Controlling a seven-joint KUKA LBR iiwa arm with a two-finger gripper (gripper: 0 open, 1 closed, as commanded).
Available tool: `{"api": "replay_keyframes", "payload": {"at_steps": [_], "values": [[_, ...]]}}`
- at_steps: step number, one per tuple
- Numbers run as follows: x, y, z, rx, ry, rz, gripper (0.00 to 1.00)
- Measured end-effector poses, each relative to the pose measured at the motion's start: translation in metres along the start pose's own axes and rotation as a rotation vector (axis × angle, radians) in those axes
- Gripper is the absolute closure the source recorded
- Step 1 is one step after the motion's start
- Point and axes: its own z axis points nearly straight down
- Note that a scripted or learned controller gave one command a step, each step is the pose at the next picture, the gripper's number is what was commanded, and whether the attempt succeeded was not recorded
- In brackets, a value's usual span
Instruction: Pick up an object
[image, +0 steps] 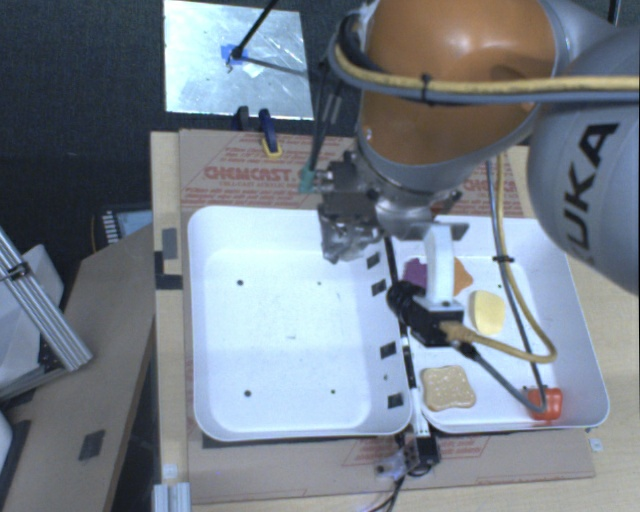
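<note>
Approach step: tool (347, 240) over the bin divider, grip state unclear. Next: descend on toast slice (447, 387) in right bin (585, 375).

Arm: grey and orange, over the bins' far edge
Gripper (347, 240): hanging at the left bin's (280, 340) far right corner
Right bin (575, 330): toast slice (447, 388), yellow piece (488, 312), purple piece (414, 271), orange piece (462, 276)

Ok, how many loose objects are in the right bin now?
4 that I can see: a toast-shaped piece near the front, a yellow piece mid-bin, an orange piece and a purple piece behind it. The arm may hide others.
</note>
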Motion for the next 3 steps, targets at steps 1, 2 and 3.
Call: {"api": "replay_keyframes", "payload": {"at_steps": [1, 2, 3], "values": [[-0.080, -0.013, 0.032, -0.012, 0.003, 0.006, 1.00], [-0.098, -0.001, -0.116, -0.034, 0.009, 0.000, 1.00], [-0.079, 0.005, 0.071, 0.001, 0.002, -0.003, 1.00]]}}
